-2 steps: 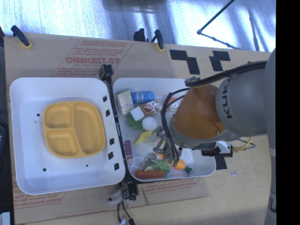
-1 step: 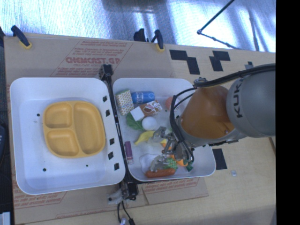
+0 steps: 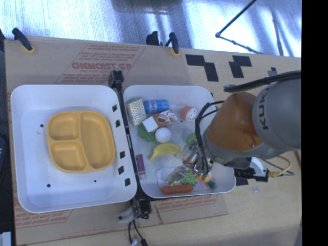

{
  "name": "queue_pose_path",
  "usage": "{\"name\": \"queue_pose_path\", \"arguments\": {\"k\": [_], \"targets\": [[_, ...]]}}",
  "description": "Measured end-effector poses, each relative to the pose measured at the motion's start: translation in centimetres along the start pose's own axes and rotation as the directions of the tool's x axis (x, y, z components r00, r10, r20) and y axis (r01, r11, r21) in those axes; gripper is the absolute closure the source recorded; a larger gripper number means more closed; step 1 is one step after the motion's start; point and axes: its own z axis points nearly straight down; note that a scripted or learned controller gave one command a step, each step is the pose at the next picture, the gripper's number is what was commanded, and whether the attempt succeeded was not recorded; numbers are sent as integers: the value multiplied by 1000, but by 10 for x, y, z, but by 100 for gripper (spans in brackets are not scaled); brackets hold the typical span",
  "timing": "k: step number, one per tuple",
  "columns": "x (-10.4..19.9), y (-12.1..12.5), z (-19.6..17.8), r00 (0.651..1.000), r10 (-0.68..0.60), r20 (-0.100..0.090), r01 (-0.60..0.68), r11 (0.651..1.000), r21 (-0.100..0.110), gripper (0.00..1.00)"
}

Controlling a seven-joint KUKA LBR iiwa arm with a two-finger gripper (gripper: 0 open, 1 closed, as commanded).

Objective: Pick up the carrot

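The carrot lies along the near wall of the right bin; it is orange with a green leafy top pointing right. My gripper hangs low in that bin's near right part, just above and slightly behind the carrot's green end. The grey arm with its orange band covers the bin's right side. The metal parts at the gripper's tip are tangled with wires and small objects there, and nothing can be seen clearly held.
In the right bin also lie a yellow banana, a white ball, a blue can, a patterned box and a purple stick. The left bin holds a yellow divided plate.
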Motion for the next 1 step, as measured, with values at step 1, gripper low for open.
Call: {"name": "queue_pose_path", "arguments": {"k": [1], "targets": [[-34,12,0,883,469,1,-469,883,1,0]]}}
